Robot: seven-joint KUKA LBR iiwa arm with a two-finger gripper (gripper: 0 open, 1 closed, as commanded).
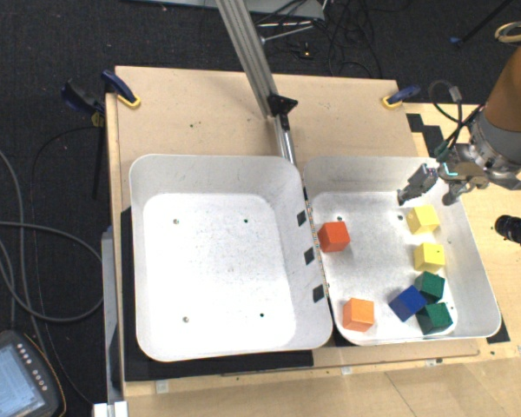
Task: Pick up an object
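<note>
From my seat I see the arm [508,115] reaching in over the right bin [356,181], and I take that bin as my landmark. The gripper [434,185] hangs above the bin's far right part, its two fingers [414,187] spread apart with nothing between them. Just on the near side of the gripper, inside the bin, a yellow block [423,219] lies close to the right wall, and a second yellow block [430,255] sits a little nearer along the same wall. Nearer again, a green block [431,284] touches a blue block [407,303], and another green block [435,318] rests in the bin's near right corner, beside the blue one. Toward the bin's left wall I see a red-orange block [333,236] about midway along, apart from the others, and an orange block [358,314] near the bin's near edge. Left of my landmark, touching it side by side, is the left bin [148,189]. Both rest on a wooden bench [200,102], with a metal pole [247,42] slanting in from beyond the bins.
</note>
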